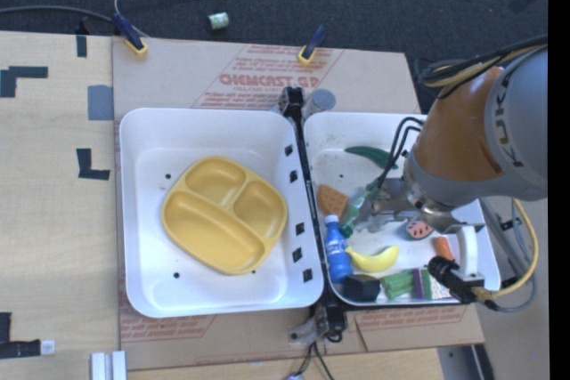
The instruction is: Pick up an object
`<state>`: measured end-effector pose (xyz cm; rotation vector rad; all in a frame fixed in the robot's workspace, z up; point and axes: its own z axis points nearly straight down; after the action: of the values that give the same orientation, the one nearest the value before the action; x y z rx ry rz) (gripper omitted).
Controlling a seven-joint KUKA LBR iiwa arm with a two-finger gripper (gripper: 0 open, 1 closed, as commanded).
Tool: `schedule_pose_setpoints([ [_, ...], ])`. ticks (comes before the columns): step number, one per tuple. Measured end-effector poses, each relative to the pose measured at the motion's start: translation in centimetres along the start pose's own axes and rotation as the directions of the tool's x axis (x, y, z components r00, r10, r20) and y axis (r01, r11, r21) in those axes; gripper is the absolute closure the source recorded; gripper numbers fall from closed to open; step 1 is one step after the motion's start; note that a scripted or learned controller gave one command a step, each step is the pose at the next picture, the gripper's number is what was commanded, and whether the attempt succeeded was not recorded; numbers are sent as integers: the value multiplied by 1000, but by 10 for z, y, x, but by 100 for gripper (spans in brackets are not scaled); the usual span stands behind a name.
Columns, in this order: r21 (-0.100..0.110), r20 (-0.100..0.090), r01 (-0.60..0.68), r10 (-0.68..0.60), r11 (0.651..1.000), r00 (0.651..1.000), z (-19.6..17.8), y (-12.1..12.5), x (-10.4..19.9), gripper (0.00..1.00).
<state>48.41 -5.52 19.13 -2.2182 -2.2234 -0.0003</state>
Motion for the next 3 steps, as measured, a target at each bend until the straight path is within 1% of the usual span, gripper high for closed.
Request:
schedule_pose_setpoints([
  [1, 1, 0, -1, 1, 1000, 1000, 0, 0, 0, 0],
  [2, -15, 16, -12, 12, 1000, 1000, 84, 2, -46, 0],
  [3, -2, 5, -6, 6, 1000, 1000, 76, 0, -42, 100],
])
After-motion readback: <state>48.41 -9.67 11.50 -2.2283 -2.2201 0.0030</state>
